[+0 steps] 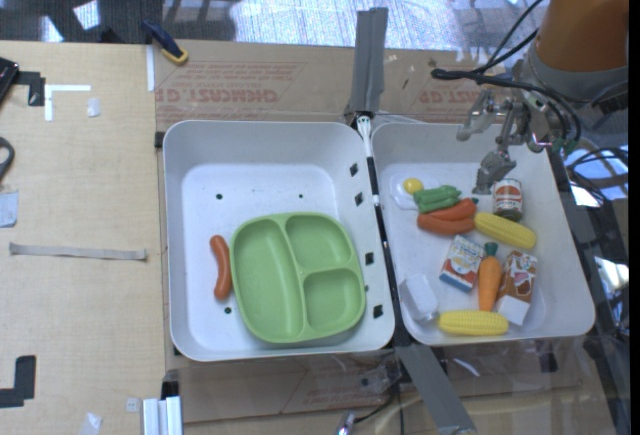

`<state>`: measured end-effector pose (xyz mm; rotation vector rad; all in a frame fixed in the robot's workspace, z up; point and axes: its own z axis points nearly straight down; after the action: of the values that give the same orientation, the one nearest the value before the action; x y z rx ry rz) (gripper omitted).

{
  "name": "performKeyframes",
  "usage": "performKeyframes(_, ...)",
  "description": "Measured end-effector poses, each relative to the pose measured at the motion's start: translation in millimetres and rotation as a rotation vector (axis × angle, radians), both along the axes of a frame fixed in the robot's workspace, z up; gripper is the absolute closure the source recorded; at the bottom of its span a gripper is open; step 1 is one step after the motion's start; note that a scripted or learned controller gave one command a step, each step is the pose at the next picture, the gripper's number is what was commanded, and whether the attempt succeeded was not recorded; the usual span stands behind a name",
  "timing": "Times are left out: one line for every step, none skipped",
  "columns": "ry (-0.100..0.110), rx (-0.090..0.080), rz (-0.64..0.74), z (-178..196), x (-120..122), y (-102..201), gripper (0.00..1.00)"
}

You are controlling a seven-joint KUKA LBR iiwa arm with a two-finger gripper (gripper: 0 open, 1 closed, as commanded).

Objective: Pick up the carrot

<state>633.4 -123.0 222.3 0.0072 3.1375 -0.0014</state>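
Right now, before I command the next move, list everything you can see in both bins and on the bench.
carrot: 1, orange, right bin, centre
corn cobs: 2, yellow, right bin
green vegetable: 1, right bin, upper left
red-orange pepper: 1, beneath it
small can: 1, red label
cartons: 2, right bin
divided plate: 1, green, left bin
sausage: 1, orange, left of plate
gripper: 1, grey, over right bin

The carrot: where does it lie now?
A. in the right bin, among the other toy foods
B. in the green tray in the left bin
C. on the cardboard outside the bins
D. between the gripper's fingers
A. The carrot lies in the right bin, between two small cartons and just above a corn cob, while the gripper is higher up in the picture.
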Motion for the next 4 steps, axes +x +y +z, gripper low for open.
performKeyframes(-0.002,-0.001,0.197,-120.7,-47.6,-8.4,0.0)
performKeyframes(-0.003,-0.003,0.653,-127.9,-93.3,-36.4,0.0)
performKeyframes(-0.006,-0.001,1.088,-128.5,-139.5,-72.3,0.0)
performKeyframes(-0.009,0.022,1.258,-131.3,-95.6,-80.0,0.0)
